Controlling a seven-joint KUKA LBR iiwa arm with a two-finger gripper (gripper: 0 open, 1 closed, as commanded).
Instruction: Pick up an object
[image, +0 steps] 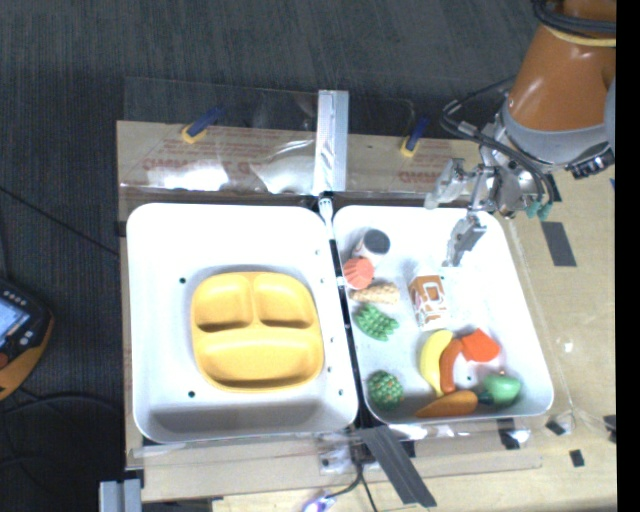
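My gripper (455, 213) hangs over the far right part of the right bin (520, 290), open, with nothing between its fingers. Below it in that bin stands a small orange and white can (429, 301). To the left lie a dark round cap (376, 241), a red piece (358, 270), a beige piece (375, 294) and a green bumpy fruit (375, 321). Along the near edge are another green fruit (385, 387), a banana (435, 358), an orange and white toy (470, 355), a green pepper (503, 388) and a carrot (447, 404).
The left bin (160, 260) holds a yellow divided tray (258, 328). A metal divider (331, 130) runs behind the two bins, with clear plastic sheeting (230, 165) clipped at the back. A dark device (18, 325) sits at the far left.
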